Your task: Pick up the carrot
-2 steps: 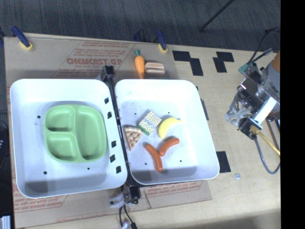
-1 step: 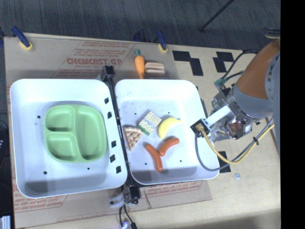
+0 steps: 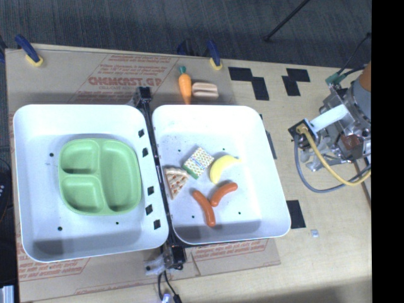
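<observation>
Nearest us, at the lower edge of the right-hand shallow white bin [image 3: 271, 188], we see two reddish-orange toy sausages [image 3: 213, 202] lying crossed and touching. Just beyond them in the same bin lie a tan triangular toy pizza slice [image 3: 175, 180], a small square block patterned in green, yellow and blue [image 3: 198, 161], and a yellow toy banana [image 3: 221, 166], the three close together in a row. Beside this bin, the left-hand shallow white bin [image 3: 38, 131] holds a pale green plastic divided tray [image 3: 100, 176] with three compartments. Off to the right, over the bare bench, we see the arm's two-finger gripper [image 3: 312, 150] among yellow and grey cables, well apart from both bins; we cannot tell how it is set. Farthest back, outside the bins on the brown printed cardboard sheet [image 3: 120, 77], the small orange toy carrot with a green top [image 3: 184, 86] lies just beside a pink-and-tan toy hot dog bun [image 3: 204, 91].
</observation>
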Controlling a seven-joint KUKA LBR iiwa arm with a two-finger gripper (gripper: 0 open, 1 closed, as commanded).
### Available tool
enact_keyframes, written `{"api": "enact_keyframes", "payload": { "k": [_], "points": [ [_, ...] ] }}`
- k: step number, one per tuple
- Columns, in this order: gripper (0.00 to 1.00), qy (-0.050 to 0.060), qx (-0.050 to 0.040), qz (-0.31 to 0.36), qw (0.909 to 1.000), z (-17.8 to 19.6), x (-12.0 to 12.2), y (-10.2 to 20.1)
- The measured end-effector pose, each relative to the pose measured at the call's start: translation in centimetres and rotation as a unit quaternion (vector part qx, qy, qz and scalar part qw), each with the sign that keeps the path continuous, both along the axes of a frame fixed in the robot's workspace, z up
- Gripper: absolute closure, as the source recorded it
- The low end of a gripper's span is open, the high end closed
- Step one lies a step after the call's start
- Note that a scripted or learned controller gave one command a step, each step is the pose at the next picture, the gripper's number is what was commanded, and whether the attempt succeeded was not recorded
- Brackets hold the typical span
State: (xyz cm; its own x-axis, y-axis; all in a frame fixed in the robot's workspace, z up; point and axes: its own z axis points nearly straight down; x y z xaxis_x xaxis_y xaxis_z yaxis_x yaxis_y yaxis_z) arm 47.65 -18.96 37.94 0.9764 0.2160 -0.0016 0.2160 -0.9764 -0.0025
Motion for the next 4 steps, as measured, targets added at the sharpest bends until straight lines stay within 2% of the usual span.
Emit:
{"api": "enact_keyframes", "payload": {
  "k": [1,2,3,4],
  "points": [
    [1.0,0.002,0.001,-0.002,1.0,-10.4,0.0,2.4],
    [1.0,0.0,0.0001,0.002,1.0,-1.8,0.0,-2.1],
    [1.0,0.002,0.0012,-0.005,1.0,-14.1,-0.1,11.0],
    [1.0,0.002,0.0004,0.034,0.9994,-19.1,-0.1,0.5]
  ]
}}
